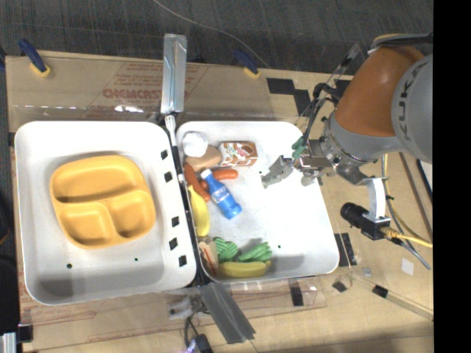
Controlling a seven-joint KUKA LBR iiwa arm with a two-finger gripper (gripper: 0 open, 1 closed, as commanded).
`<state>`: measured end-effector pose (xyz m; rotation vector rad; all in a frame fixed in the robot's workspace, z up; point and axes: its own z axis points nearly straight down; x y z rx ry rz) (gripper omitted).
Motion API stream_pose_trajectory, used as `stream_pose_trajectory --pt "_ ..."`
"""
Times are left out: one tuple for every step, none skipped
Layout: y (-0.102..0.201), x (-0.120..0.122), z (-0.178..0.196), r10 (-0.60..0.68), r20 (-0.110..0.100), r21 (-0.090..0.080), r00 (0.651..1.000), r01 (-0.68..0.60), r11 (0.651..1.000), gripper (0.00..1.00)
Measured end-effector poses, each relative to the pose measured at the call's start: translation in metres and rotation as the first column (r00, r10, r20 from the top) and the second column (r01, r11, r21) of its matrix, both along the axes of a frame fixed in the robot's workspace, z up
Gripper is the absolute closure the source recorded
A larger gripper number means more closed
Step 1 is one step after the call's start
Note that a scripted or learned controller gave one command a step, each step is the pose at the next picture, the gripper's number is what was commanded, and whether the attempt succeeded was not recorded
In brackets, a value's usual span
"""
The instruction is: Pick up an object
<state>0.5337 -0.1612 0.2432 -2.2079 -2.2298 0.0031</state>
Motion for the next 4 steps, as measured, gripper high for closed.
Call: stream_pose_trajectory --pt "0.023 -0.021 -0.149 0.133 0.002 0.000 0.991 -0.133 0.991 0.00" --pt "0.055 0.065 -0.152 -0.033 0.001 0.000 0.999 0.033 0.999 0.00" --pt "0.055 0.064 -0.142 -0.031 -0.001 0.000 1.000 0.031 1.000 1.00" --pt "0.097 0.085 -0.048 0.098 0.008 -0.001 0.995 -0.098 0.995 1.00"
